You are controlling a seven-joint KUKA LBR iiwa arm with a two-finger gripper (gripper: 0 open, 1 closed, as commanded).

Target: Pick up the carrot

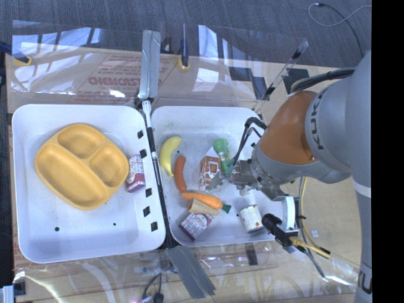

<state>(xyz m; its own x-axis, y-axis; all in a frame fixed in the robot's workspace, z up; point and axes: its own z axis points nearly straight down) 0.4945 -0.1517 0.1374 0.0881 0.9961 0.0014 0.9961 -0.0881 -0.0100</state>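
Observation:
The carrot (203, 199) is orange with a small green tip at its right end. It lies nearly flat in the lower middle of the right bin (189, 115), partly over a tan piece of food (202, 207). My gripper (232, 174) hangs over the right half of that bin, up and to the right of the carrot, close to a brown-and-white packet (209, 170) and a green bottle (221, 150). Nothing of the carrot is lifted. The grey wrist and orange band (287, 137) hide the bin's right wall.
The right bin also holds a banana (168, 154), a red sausage (180, 172), a small dark red box (195, 225) and a white cup (250, 218). In the left bin (38, 232) are a yellow divided plate (81, 165) and a small red packet (135, 172).

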